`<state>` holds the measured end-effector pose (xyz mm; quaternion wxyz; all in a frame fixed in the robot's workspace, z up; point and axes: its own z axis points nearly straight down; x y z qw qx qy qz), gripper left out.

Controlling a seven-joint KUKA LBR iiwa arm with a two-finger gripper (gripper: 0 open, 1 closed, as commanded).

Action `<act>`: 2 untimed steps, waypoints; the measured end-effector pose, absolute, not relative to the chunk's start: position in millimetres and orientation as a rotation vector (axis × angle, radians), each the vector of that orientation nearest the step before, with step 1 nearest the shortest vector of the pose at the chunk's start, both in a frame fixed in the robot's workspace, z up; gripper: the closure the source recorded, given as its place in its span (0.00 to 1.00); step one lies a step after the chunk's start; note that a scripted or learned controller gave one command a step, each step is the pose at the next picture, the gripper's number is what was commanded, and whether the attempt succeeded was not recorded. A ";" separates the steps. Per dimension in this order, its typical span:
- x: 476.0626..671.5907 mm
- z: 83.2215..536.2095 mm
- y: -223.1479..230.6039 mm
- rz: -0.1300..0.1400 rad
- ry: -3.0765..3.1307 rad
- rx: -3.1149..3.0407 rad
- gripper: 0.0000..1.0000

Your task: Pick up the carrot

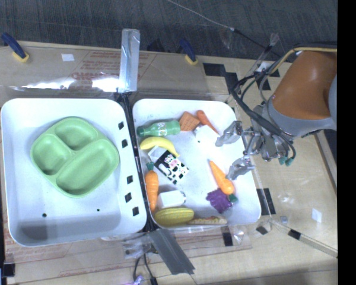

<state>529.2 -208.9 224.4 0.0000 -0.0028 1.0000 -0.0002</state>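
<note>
Two shallow white bins sit side by side on the bench. The left bin (24,218) holds a green divided plate (75,155) with three compartments. The right bin (243,209) holds a scatter of toy food.

There are several carrots. One carrot (221,177) lies in the right part of the right bin, its long axis running diagonally from upper left to lower right, narrow tip toward the upper left and broad end at the lower right, just above a purple grape bunch (219,200). A second carrot (151,187) lies along the left wall of that bin, nearly parallel to the wall, near a black-and-white milk carton (172,167). A third, smaller carrot (207,121) lies near the top, tilted diagonally, just beside an ice-cream cone (188,121).

Also in the right bin are a green bottle (160,128) lying on its side, a banana (157,145) below it, and a yellow squash (174,216) at the bottom edge.

The gripper (236,151) hangs over the right side of the right bin with its two metal fingers spread apart, nothing between them. The lower finger (240,167) sits just beside the first carrot's upper right flank; whether it touches cannot be told.
</note>
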 end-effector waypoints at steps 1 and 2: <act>538.1 155.0 -208.0 0.003 3.116 -0.423 0.00; 530.1 90.9 -208.1 0.002 3.105 -0.484 0.00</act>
